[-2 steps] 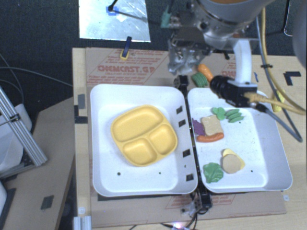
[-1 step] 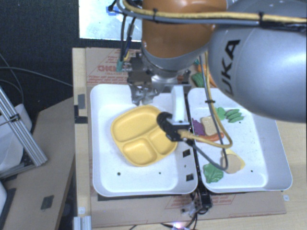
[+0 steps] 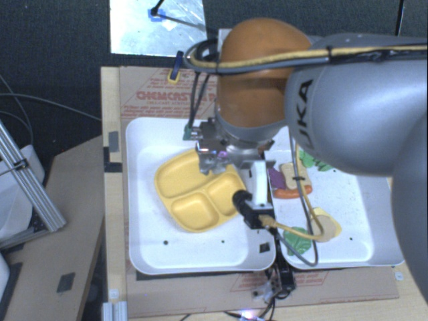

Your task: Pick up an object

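Gripper (image 3: 224,160) hangs over the yellow divided tray (image 3: 196,191) in the left bin (image 3: 144,179) — grip state impossible to tell.

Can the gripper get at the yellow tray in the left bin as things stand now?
Probably yes. The gripper is low over the left bin, at the right edge of the yellow tray, and nothing lies on the tray.
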`<action>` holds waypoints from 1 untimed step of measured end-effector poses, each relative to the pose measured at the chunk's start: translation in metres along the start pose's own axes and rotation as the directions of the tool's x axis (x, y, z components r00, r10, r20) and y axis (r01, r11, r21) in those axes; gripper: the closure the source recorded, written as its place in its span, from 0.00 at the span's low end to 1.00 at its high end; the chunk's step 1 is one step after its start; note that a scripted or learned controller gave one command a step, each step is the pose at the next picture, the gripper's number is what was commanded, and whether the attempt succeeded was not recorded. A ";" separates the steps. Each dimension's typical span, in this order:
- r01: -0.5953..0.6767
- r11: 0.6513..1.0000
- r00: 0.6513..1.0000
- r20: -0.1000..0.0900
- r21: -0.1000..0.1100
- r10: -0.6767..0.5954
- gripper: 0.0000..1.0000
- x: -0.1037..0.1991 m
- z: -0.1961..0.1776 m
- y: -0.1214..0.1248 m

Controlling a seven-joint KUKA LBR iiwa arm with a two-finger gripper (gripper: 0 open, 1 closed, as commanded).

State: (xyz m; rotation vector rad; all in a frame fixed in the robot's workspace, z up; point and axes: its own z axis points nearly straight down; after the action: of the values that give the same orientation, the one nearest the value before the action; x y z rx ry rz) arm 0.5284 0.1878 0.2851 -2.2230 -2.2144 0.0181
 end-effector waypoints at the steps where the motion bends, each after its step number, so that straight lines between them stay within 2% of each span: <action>1: 0.012 1.000 1.000 -0.009 -0.013 -0.012 1.00 0.027 -0.042 -0.044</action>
State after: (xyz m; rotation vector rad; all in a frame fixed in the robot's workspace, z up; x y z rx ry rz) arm 0.4849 0.2153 0.3274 -2.2124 -2.2296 -0.0063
